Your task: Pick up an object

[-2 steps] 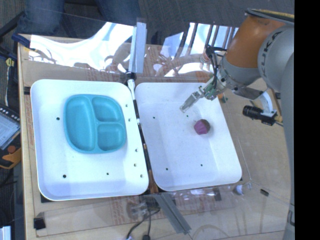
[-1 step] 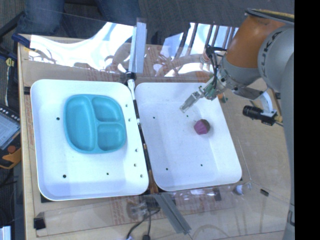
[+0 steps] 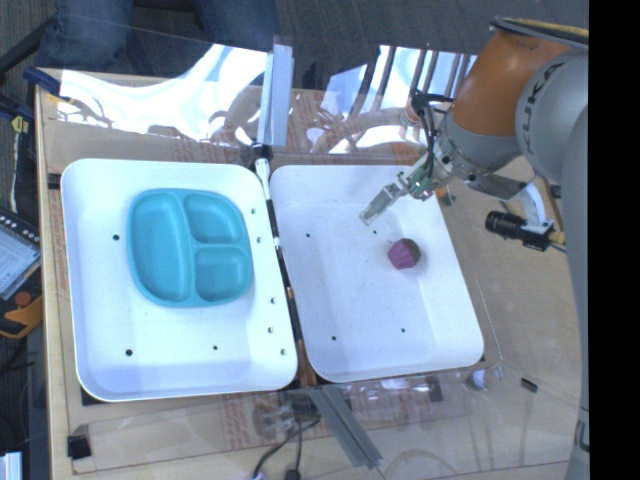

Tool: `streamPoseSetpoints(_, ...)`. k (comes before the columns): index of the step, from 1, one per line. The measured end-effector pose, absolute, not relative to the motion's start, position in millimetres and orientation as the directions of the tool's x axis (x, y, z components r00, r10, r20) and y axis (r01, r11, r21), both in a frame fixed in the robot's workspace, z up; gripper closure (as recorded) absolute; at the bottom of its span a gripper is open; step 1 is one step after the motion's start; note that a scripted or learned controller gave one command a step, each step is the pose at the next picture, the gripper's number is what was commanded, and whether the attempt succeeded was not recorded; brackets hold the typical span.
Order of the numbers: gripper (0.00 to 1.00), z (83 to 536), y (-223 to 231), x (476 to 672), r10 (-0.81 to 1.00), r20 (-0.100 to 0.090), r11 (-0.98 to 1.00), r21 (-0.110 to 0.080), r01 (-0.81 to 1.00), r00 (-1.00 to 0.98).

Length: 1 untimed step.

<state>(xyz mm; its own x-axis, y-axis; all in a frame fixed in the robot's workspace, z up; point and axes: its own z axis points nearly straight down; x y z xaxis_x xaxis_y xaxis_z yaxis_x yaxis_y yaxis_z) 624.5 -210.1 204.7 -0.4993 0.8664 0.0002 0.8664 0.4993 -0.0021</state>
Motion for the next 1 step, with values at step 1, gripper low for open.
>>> streamPoseSetpoints(1, 0.0, 204.7, -210.1, 624.5, 0.866, 0.0, 0.499, -0.002, 0.866, -0.499)
